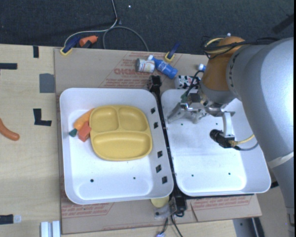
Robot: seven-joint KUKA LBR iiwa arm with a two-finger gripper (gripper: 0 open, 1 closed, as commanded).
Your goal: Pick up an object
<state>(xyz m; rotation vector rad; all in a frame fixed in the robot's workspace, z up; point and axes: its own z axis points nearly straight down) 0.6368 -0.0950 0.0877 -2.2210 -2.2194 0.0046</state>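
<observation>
Clearly over the right bin [237, 181], gripper [187, 110] near its upper left corner; fingers perhaps parted, but cannot tell. Nearest pickable things, yellow divided plate [121, 132] and orange carrot [82, 124], left of the gripper in the left bin [113, 186].

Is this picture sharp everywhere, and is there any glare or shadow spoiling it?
Camera view: even, soft lighting; the yellow plate is fairly crisp, the grey arm nearest the lens looks blurred, the white bins are bright but not washed out, and shadows are faint.
</observation>
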